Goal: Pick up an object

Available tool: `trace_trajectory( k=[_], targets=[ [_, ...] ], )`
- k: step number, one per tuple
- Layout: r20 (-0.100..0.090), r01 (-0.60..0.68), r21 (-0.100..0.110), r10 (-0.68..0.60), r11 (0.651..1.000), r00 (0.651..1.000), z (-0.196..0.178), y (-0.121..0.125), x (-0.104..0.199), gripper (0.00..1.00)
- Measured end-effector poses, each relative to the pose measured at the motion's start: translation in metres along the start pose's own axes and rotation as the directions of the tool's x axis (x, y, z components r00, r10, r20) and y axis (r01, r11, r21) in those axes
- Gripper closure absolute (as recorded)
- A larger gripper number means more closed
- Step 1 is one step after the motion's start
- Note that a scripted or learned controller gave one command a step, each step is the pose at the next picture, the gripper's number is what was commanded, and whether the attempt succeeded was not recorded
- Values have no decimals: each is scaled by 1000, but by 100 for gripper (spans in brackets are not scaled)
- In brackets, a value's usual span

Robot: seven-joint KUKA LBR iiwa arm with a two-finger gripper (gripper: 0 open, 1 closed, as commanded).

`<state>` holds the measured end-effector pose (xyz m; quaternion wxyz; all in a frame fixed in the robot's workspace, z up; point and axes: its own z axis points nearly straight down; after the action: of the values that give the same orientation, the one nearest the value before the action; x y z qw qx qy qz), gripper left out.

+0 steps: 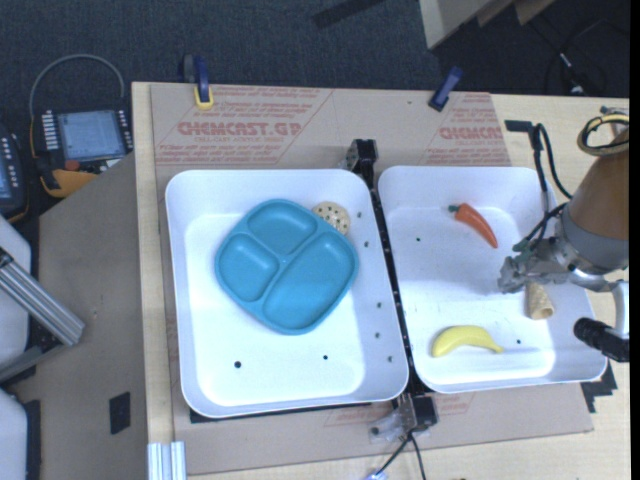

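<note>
1 tan cylinder (540, 301) just right of and below pincer (512, 273) in right bin (420, 268); pincer state: cannot tell

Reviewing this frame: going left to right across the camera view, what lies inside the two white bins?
Blue divided plate → cookie at its far edge → banana → carrot → gripper → tan cork-like piece.

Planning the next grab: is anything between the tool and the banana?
Nothing visible. The tool is over the right bin, with bare bin floor between it and the banana. A tan piece lies beside the tool, off that line.
</note>
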<state>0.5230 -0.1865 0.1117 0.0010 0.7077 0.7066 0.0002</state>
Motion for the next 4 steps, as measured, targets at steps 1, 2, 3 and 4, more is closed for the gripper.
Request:
trace_trajectory(
  k=[1,2,3,4],
  targets=[
    [2,2,-5,-2,1000,1000,-55,9,-8,100],
    [3,1,-5,-1,1000,1000,-102,7,-16,100],
    [2,2,-3,-2,1000,1000,-122,8,-16,100],
    [-4,7,3,-7,1000,1000,-113,21,37,100]
  ],
)
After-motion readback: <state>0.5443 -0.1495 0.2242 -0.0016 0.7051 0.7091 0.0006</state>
